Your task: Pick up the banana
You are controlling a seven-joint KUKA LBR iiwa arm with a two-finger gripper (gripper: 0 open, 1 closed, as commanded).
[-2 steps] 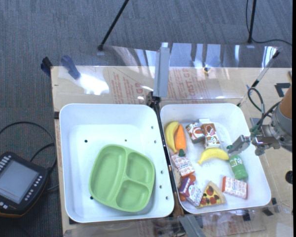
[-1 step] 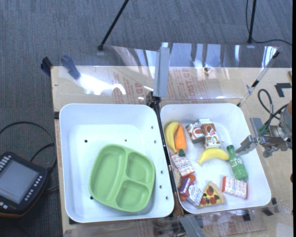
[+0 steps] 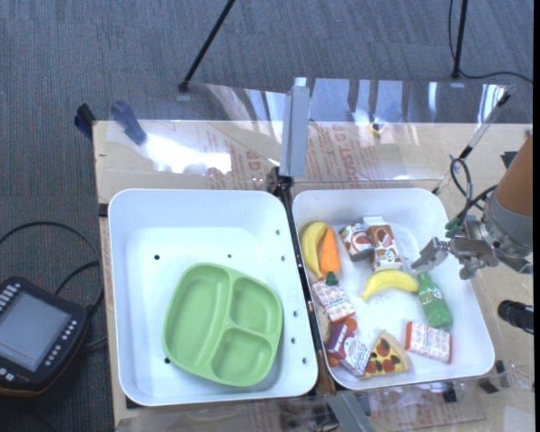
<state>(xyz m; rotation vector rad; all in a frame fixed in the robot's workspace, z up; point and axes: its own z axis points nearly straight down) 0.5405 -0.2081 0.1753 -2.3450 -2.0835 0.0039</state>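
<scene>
The bench (image 3: 198,156) was a pale wooden top with red print on it, partly covered at the back by a clear sheet that caught a bright glare, and it stood on grey carpet (image 3: 90,52). Thin black stand legs (image 3: 211,36) crossed the carpet behind it, and a handheld control pendant (image 3: 22,331) with a dark screen lay on the floor near the bench's left side, its cable looping away. Two white bins sat side by side, touching along a middle seam. The left bin (image 3: 153,219) held a green divided plate (image 3: 223,324), lying flat toward its front. The right bin (image 3: 441,210) was crowded with toy food: a banana (image 3: 389,282) lay near the centre, curved ends pointing down, and a second yellow banana (image 3: 312,244) lay along the bin's left wall, just beside an orange carrot (image 3: 329,251). Small printed cartons (image 3: 372,242) sat behind the central banana, a green bottle (image 3: 434,301) lay just to its right, and a pizza slice (image 3: 387,355) and red-and-white packets (image 3: 429,341) lay toward the front. The gripper (image 3: 443,252) hung over the right part of that bin, above the green bottle and to the right of the central banana, apart from it. Its metal fingers (image 3: 426,256) slanted toward the banana, with nothing seen between them; whether they stood apart or together could not be told from this angle.
</scene>
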